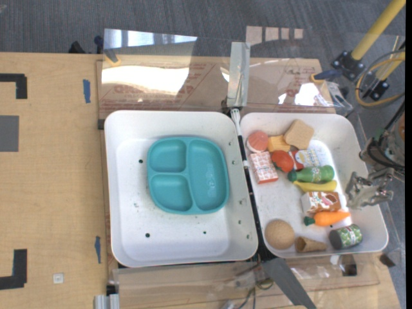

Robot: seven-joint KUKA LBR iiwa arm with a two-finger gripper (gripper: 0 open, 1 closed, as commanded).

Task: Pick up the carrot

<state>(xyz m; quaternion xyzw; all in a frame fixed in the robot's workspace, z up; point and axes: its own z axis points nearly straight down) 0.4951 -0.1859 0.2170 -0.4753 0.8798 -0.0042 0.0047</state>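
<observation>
Carrot [331, 218] just beside gripper [364, 192]

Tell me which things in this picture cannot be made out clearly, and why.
- gripper, camera view: blurred and see-through at the right bin's rim; its state cannot be read.
- carrot: its leafy end is too small to tell.
- Print on the small cartons: too small to read.
- yellow pole: cut off by the top edge.

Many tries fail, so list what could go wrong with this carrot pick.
1. The carrot lies packed between a snack packet and a green can; the gripper could nudge or grab a neighbour instead.
2. It lies close to the right bin wall, so the descent may clip the rim.
</observation>
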